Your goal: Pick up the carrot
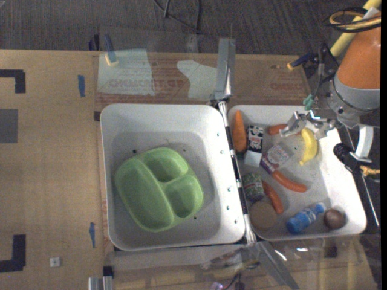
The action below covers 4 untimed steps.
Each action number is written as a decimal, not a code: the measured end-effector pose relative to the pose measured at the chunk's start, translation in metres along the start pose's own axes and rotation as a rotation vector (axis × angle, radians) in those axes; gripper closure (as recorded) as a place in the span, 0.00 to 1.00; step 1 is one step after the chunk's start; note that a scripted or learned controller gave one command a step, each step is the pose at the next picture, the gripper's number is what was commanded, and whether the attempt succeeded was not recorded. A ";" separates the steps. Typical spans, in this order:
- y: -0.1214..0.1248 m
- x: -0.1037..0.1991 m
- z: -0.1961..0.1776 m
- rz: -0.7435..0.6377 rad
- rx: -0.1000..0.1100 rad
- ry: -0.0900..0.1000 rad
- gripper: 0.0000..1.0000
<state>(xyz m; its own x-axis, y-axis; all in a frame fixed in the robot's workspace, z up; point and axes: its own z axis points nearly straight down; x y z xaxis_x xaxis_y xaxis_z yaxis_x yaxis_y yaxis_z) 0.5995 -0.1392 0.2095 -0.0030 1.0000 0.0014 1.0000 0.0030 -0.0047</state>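
A grey robot arm with an orange band reaches in from the right, and its gripper (309,121) hangs over the far part of the right-hand white bin (357,225). Whether the gripper is open or closed cannot be told from this overhead view, and nothing can be seen held in it. The carrot (239,131) lies well to the left of the gripper, lengthwise against the left wall of the same bin, apart from the gripper. Between carrot and gripper stands a small black-and-white carton (255,139). Just below the gripper, nearer the camera, lies a yellow banana (309,146), and beside that a small purple-and-white packet (277,157). Farther toward the camera from the gripper are two orange-red sausage-like pieces (289,182), a dark green can (253,186), a round brown item (263,214), a blue bottle (305,218) and a dark round fruit (334,217). Far to the gripper's left, the left-hand bin (121,122) holds a green divided plate (158,188).
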 end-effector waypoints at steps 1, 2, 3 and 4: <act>-0.030 0.020 0.095 -0.014 0.000 0.000 0.00; -0.035 0.051 0.027 -0.034 -0.002 -0.001 0.00; -0.085 0.007 0.106 0.018 -0.024 -0.005 0.00; -0.085 0.007 0.106 0.018 -0.025 -0.005 0.00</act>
<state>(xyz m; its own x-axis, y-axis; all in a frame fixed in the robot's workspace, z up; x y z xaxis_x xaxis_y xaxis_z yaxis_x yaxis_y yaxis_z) 0.5141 -0.1326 0.1037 0.0153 0.9999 -0.0036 0.9997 -0.0152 0.0199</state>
